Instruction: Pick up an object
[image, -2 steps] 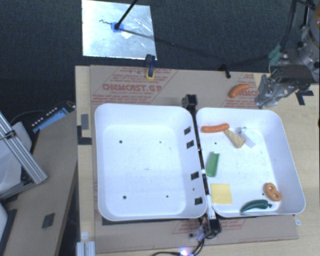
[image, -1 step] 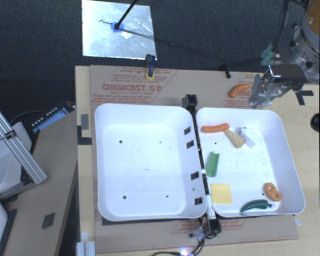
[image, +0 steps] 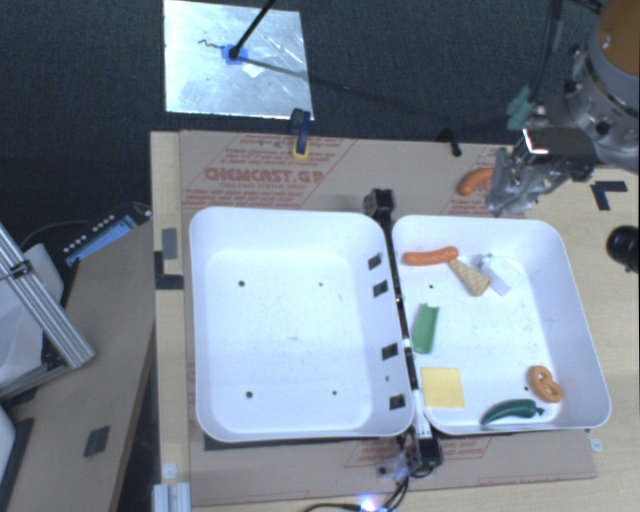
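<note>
Leftmost, the left bin (image: 290, 320) sits bare white, with nothing in it to pick from.

Right bin (image: 570, 300) holds all the candidates but one. Going across:
- green stick (image: 426, 328), upright along the near-left side, close to the divider
- yellow square (image: 442, 387), flat on the floor just below the green stick
- orange sausage (image: 431, 257), lying crosswise near the far-left corner
- tan wedge (image: 469, 277), just right of the sausage, touching or nearly touching a pale clear scrap (image: 496, 275)
- dark green pepper (image: 510, 410), against the near rim
- small pretzel (image: 544, 383), just above the pepper, near the right wall

Beyond the far rim, on the cardboard: a second orange sausage (image: 476, 182), outside the bin. The gripper (image: 512, 190) hangs just right of it, above the far edge of the right bin, arm coming in from the upper right. Jaw state: cannot tell; the metalwork is a blur of grey at this angle. Nothing seen between them.

Risks, as I judge them:
- Descent where it now hangs meets the bin rim or the cardboard, not an object.
- Yellow square lies too flat for a pinch; likely a slip.
- Pepper and pretzel hug the walls, so a jaw may strike the wall first.
- Wedge and scrap together could give a double or a miss.
</note>
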